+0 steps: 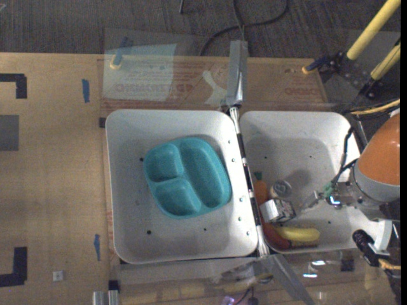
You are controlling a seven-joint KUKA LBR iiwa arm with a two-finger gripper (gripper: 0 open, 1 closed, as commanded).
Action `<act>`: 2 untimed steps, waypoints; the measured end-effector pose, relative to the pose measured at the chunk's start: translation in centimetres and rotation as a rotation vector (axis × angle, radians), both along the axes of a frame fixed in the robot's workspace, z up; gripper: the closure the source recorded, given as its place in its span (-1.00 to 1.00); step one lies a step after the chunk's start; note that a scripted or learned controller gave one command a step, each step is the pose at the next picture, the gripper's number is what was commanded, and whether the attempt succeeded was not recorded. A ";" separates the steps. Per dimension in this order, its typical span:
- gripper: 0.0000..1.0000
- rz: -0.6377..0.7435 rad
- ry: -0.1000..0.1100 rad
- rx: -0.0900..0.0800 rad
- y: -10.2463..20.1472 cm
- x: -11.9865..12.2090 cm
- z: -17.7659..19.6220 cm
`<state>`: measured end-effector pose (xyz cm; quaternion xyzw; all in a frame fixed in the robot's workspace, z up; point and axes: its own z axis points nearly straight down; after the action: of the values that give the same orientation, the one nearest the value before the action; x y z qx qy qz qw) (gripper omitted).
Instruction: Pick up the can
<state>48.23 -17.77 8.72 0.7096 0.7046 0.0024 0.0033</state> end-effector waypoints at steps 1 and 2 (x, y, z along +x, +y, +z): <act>-1.00 -0.147 0.001 -0.002 1.4 5.6 0.0; -1.00 -0.179 0.009 0.001 -1.5 10.1 3.9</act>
<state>58.33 -19.23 12.58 0.7699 0.6382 -0.0008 -0.0003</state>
